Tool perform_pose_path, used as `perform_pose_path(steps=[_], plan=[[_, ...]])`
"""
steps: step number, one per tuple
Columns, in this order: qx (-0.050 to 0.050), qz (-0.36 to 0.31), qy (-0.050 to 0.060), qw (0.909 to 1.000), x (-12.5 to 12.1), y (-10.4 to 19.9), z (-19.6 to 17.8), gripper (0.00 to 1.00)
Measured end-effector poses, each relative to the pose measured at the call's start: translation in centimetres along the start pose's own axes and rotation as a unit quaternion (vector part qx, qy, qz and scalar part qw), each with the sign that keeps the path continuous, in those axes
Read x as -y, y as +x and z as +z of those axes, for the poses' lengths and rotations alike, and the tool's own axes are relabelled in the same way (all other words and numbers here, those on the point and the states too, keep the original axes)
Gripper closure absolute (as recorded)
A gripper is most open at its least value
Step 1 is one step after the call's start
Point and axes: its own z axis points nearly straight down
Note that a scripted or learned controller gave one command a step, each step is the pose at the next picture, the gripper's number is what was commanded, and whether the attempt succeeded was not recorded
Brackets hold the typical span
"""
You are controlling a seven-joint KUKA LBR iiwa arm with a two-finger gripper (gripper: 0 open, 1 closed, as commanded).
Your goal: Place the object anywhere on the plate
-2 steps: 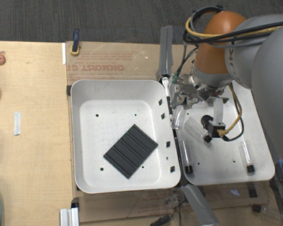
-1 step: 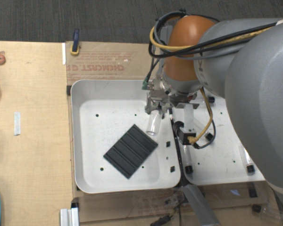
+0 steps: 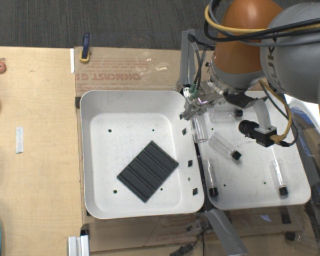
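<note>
While nothing sits on the plate (image 3: 148, 170) yet, the task reads as barely started. Nearest the camera, the left bin (image 3: 96, 103) holds that plate: a dark ribbed rectangular slab, lying flat and turned diagonally, bare on top.

Right bin (image 3: 301, 188), near edge: one clear tube with a dark cap (image 3: 209, 179) lies along the wall shared with the left bin, another capped tube (image 3: 278, 178) lies toward the far right side. Further in, a third clear tube (image 3: 224, 144) lies tilted mid-bin, and a fourth (image 3: 199, 127) lies just under the arm's tip beside the shared wall. Any of these could be the object; cannot tell which one is meant.

Beyond those, the end effector (image 3: 193, 104) hangs over the upper left corner of the right bin, close to the shared wall, near the fourth tube. Finger spread is not readable from this angle, and no tube is visible between them, so no grasp can be claimed. A black unit with cables (image 3: 256, 132) hangs off the wrist.

Farthest back, the orange band (image 3: 250, 25) and grey arm body fill the upper right, and the wooden bench (image 3: 32, 143) runs off to the left.

Judgement: grasp, carry across the wall and release on the plate all remain.
</note>
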Motion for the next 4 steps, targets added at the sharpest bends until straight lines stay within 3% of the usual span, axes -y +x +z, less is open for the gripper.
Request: perform_pose_path(steps=[1, 2, 3, 4], plan=[[0.000, -0.010, 0.001, 1.0000, -5.3, 4.0, 6.9, 1.00], [0.001, -0.180, -0.002, 0.9837, -3.0, -0.2, -1.7, 1.00], [0.001, -0.359, -0.002, 0.9334, -9.0, 4.2, -3.1, 1.00], [0.001, -0.358, -0.002, 0.9335, -9.0, 4.2, -3.1, 0.00]])
